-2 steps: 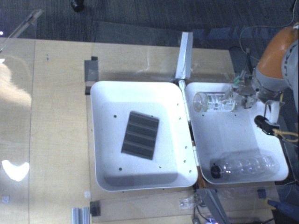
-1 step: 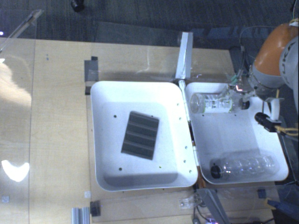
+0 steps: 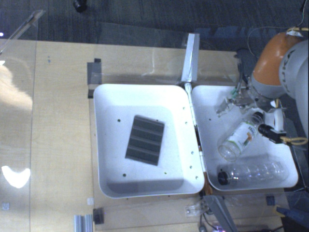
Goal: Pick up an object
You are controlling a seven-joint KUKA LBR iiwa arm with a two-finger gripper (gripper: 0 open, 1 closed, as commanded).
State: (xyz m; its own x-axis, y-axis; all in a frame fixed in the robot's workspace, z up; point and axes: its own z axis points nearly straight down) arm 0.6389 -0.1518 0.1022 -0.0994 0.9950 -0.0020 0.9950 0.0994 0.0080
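The tabletop point(image 3: 58, 129) is pale wood-grain laminate with a glossy sheen and bright window glare toward 9 o'clock. Two shallow white bins with rounded corners and smooth matte walls sit side by side on it, parted by a thin metal rail point(image 3: 189, 59) that runs up toward 12 o'clock.

In the left bin point(image 3: 108, 178), near its middle, lies a dark grey rectangular slab point(image 3: 145, 140), flat, ribbed with four broad ridges across its face and turned slightly off the bin's edges.

In the right bin point(image 3: 207, 110) lie two clear plastic containers. A clear jar point(image 3: 237, 140) lies tilted on its side near the bin's centre, its open mouth toward 7 o'clock; it bears a label with green and orange marks too small to read. Along the bin's 6 o'clock wall a clear ribbed bottle point(image 3: 251, 172) lies on its side, its black cap point(image 3: 222, 177) toward 9 o'clock.

The grey arm with its rounded orange band point(image 3: 270, 57) comes in at 3 o'clock. Its end effector point(image 3: 239, 100) hangs over the upper part of the right bin, thin metal fingers pointing toward 9 o'clock, just above the jar; whether they are spread or closed I cannot tell, and nothing visibly sits between them.
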